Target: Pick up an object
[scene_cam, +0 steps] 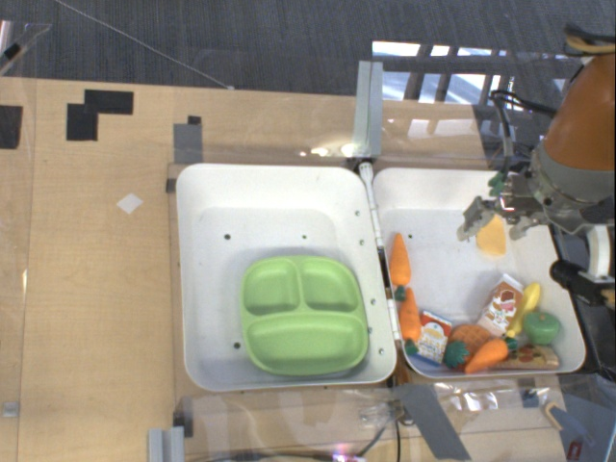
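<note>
My gripper hangs over the back middle of the right bin, its two grey fingers spread apart. A small pale orange object shows in the gap between and just below the fingers, and neither finger visibly touches it. Whether it rests on the bin floor I cannot tell. Along the bin's front lie toy foods: two carrots by the left wall, a third carrot, a small carton, a banana, a green fruit and a snack pack.
The left bin holds a green divided plate at its front. A raised divider separates the two bins. The arm's orange band and wrist stand over the right bin's back right corner.
</note>
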Action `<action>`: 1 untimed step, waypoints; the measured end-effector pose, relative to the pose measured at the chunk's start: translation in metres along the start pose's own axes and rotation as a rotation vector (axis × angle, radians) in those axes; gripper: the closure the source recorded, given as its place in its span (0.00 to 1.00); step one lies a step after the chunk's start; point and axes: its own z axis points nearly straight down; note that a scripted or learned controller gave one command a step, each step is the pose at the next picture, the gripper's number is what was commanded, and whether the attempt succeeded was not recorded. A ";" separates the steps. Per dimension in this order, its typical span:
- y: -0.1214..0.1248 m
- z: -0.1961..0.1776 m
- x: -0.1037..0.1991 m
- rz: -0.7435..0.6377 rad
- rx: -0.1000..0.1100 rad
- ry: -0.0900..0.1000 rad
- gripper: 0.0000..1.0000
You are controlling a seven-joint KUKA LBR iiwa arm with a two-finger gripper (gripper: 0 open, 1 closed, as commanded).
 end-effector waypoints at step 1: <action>-0.011 0.128 -0.035 0.067 0.000 0.000 0.00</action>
